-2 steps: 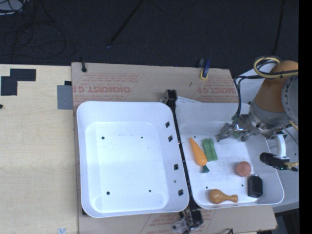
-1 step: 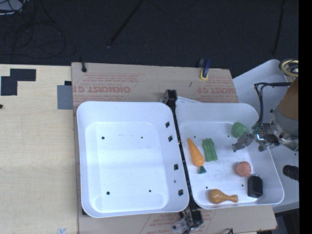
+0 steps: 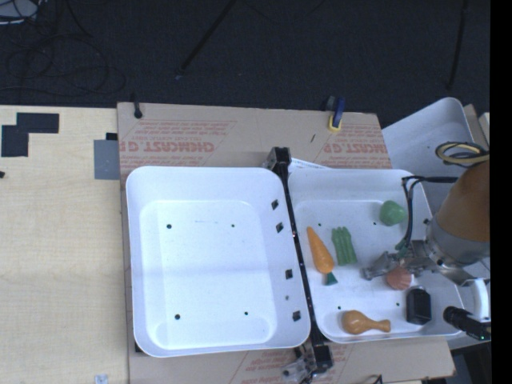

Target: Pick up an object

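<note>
Camera view, above the bench: the grey arm with its orange band (image 3: 472, 202) reaches in from the right and sets its gripper (image 3: 398, 269) low in the right bin (image 3: 352, 190), directly over a small pinkish-red ball (image 3: 399, 278) near the bin's right side. Whether the ball is actually clamped cannot be told from here; the tool's metal parts cover its top, and how wide the tool stands is not visible. Around it lie an orange toy carrot (image 3: 320, 251), a green ridged piece (image 3: 345, 246), a green rounded object (image 3: 392, 212), a tan drumstick-shaped toy (image 3: 364, 322) and a black block (image 3: 418, 306). The left bin (image 3: 136, 214) sits alongside. The likely trouble: a round ball can squirt sideways if the tool closes off-centre, rolling toward the black block just beside it. A lift begun before a firm hold is made would probably come up with nothing.
</note>
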`<move>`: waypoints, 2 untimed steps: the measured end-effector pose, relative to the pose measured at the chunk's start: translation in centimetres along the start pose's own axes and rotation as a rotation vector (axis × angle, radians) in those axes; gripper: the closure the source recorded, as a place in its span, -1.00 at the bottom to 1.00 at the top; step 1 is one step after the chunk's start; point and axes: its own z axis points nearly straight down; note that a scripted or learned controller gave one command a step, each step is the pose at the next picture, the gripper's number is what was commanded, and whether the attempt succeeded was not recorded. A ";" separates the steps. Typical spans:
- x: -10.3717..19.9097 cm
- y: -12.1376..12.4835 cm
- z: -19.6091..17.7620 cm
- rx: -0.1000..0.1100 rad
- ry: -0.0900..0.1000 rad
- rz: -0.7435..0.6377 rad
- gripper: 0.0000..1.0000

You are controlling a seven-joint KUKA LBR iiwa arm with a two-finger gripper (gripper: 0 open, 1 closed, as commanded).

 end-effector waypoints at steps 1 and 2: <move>0.0 7.3 -0.5 -0.008 -0.003 -0.005 -1.00; 2.1 -3.8 -0.4 0.001 0.001 0.001 -1.00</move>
